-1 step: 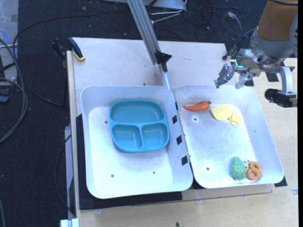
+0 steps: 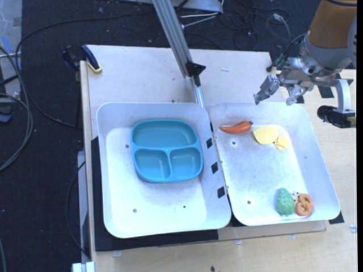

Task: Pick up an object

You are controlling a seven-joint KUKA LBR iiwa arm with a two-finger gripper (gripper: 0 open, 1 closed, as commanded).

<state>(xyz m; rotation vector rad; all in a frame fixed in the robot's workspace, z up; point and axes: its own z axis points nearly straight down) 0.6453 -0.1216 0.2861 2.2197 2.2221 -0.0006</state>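
Note:
My gripper [image 2: 278, 95] hangs above the far edge of the right bin [image 2: 317, 157], its two fingers spread apart with nothing between them, so it is open. Below it and a little to the left lies an orange-red chili pepper [image 2: 235, 127]. A yellow piece [image 2: 265, 135] rests just right of the pepper, with a smaller yellow bit [image 2: 282, 144] touching it. At the bin's near right corner a green lumpy object [image 2: 285, 202] sits beside an orange pretzel-shaped ring [image 2: 304, 204].
The left bin [image 2: 113, 208] holds a blue divided plate [image 2: 167, 150]. A slanted metal pole [image 2: 173, 30] rises from the bench behind the bins. Cables lie on the dark floor to the left and behind.

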